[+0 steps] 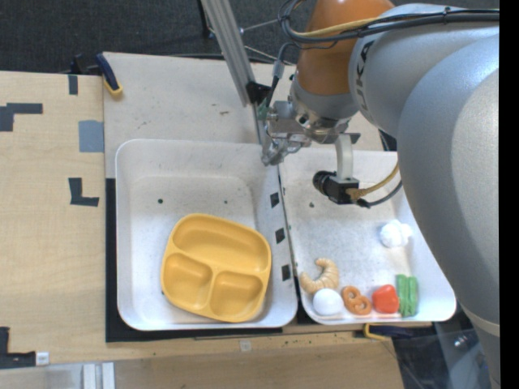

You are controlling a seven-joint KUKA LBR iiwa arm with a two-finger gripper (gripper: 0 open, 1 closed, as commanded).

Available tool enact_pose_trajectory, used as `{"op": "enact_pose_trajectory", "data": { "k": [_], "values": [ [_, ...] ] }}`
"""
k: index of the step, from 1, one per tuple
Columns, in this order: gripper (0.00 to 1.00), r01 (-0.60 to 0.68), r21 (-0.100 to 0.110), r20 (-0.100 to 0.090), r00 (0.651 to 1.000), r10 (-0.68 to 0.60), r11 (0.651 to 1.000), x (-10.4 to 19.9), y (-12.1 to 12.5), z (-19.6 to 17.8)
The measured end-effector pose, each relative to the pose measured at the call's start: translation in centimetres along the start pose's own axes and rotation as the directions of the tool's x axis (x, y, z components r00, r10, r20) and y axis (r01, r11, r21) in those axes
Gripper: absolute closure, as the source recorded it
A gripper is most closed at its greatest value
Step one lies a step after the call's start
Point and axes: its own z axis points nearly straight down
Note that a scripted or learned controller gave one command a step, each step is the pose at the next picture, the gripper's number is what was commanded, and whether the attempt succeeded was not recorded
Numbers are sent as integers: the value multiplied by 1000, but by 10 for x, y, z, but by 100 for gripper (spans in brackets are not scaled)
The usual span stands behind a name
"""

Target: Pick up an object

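the task looks barely begun: nothing sits between the fingers of the claw [274, 154], which hangs over the far end of the divider where the two white bins meet, well apart from every loose item. i cannot tell whether the claw is spread or pressed together; at this angle its tips blur into one dark cluster. what is left, by my reading, is the whole pick: travel to an item, descend, close, lift.

taking the right bin [357, 225] as landmark, the candidates for picking lie mostly along its near edge. counted there: one tan croissant-like piece [323, 275], one white egg-shaped ball [328, 301] just beside it, one small brown pretzel [356, 299], one red piece [386, 298] and one green piece [407, 293] touching or nearly touching each other at the near right corner. one more white lump [395, 233] sits farther back along the right wall. that makes six small items inside it.

left of the right bin, the left bin [130, 217] holds one yellow divided tray [216, 266] with three compartments, lying toward its near side.

two bins, one arm, one claw. beyond the right bin's far left corner on the tabletop [170, 96], one blue and yellow clamp [109, 74] rests.
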Motion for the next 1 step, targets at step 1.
{"op": "enact_pose_trajectory", "data": {
  "k": [1],
  "values": [
    [100, -1, 1, 0, 1000, 1, 1000, 42, 26, -2]
  ]
}}
